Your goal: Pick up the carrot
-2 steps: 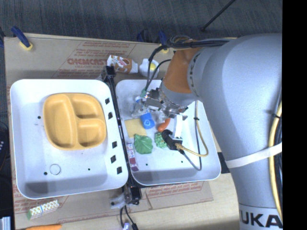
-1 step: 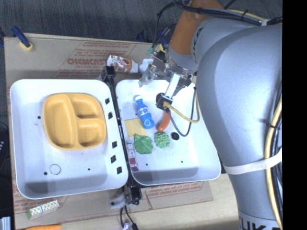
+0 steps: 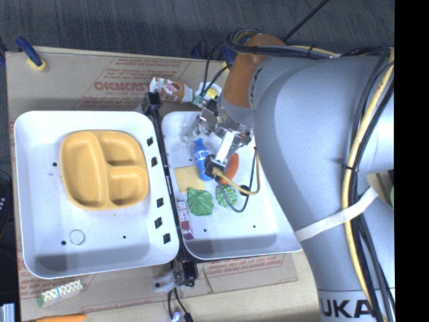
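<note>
From where I stood, the gripper (image 3: 218,129) was low over the far part of the right bin (image 3: 231,245), and the grey arm covered a big part of that bin. The carrot (image 3: 232,166) lay in the same bin, a small orange piece just beside the gripper, on the side nearer to me and close against the arm. It seemed to rest on the bin floor, not lifted. Whether the claw was wide or narrow I could not tell, because the wrist hid it.

Around the carrot it was crowded. A blue object (image 3: 202,158) was just beside it, a green netted thing (image 3: 226,194) was a little nearer to me, and a green leafy toy (image 3: 200,200) and a flat yellow piece (image 3: 184,178) lay near. The left bin (image 3: 27,180) had a yellow divided plate (image 3: 104,168).

I judged the step in hand to be the approach, with the grasp not yet made. The next move would call for bringing the claw exactly over the carrot, across its narrow side. Then it should go down without catching the blue object, close firmly, and lift straight up.
</note>
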`<state>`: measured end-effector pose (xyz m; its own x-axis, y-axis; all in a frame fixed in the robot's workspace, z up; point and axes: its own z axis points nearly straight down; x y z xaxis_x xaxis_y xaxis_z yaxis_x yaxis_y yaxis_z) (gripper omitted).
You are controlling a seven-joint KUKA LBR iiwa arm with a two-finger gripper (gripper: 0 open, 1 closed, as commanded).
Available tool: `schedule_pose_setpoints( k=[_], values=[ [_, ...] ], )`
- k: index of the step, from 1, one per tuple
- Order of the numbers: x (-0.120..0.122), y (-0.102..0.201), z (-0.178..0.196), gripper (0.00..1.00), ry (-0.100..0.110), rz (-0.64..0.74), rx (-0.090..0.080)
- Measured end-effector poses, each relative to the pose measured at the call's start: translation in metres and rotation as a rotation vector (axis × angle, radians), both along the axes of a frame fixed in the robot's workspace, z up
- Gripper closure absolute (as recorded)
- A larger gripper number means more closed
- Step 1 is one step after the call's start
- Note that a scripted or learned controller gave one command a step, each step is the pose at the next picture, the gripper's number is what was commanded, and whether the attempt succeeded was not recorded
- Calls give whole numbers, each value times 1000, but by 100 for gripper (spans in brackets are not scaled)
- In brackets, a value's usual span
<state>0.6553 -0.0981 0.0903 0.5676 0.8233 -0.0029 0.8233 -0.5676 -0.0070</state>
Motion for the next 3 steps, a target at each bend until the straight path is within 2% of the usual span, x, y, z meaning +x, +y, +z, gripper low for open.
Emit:
schedule_pose_setpoints(
  k=[1, 2, 3],
  values=[
    [2, -25, 161, 0, -7, 121, -1],
    [0, 5, 64, 0, -1, -82, 0],
    [-6, 0, 10, 0, -2, 185, 1]
  ],
)
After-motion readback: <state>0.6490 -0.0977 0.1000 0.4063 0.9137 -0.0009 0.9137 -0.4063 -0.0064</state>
